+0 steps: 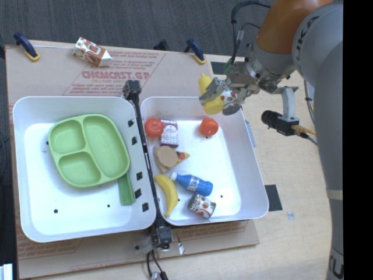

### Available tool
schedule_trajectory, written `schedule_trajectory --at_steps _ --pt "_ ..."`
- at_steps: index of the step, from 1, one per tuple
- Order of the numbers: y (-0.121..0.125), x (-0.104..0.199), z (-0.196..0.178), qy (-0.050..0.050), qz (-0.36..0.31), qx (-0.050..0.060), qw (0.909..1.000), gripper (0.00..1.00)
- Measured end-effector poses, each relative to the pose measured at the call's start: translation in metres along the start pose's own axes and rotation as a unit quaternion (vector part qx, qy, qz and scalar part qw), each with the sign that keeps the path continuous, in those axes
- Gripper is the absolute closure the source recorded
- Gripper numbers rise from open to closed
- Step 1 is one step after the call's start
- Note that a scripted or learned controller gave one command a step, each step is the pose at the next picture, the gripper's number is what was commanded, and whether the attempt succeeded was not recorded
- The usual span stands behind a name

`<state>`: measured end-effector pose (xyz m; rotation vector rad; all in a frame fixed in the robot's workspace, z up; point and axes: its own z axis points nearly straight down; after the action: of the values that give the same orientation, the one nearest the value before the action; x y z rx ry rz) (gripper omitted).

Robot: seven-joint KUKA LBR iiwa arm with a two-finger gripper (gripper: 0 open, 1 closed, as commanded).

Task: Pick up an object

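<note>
My gripper (220, 98) hangs over the back rim of the right bin (247, 174), shut on a yellow toy (207, 88) that sticks out above and below its fingers. The yellow toy is lifted off the bin floor. Below it in the right bin lie a red tomato (152, 127), a small purple and white carton (169, 133), a red ball (208, 126), a brown bread slice (167, 156), a banana (169, 194), a blue bottle (194, 184) and a patterned can (201, 206).
The left bin (29, 209) holds a green divided plate (88, 150) and a green stick (126, 190). A small juice carton (90, 51) lies on the cardboard behind the bins. Blue clamps (195, 49) grip the board's back edge.
</note>
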<state>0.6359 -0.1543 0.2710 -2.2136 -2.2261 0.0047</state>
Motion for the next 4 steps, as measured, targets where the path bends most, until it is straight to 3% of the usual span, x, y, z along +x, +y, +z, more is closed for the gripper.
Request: schedule_trajectory --at_steps 1,2,3,4 --pt "-0.019 -0.034 0.142 0.000 0.000 0.002 1.0000 0.00" --pt "-0.018 -0.034 0.130 0.000 -0.002 0.003 1.0000 1.00" --pt "-0.018 -0.034 0.130 0.000 -0.002 0.003 1.0000 0.00" --pt "-0.078 -0.046 0.180 0.000 0.000 0.001 1.0000 0.00"
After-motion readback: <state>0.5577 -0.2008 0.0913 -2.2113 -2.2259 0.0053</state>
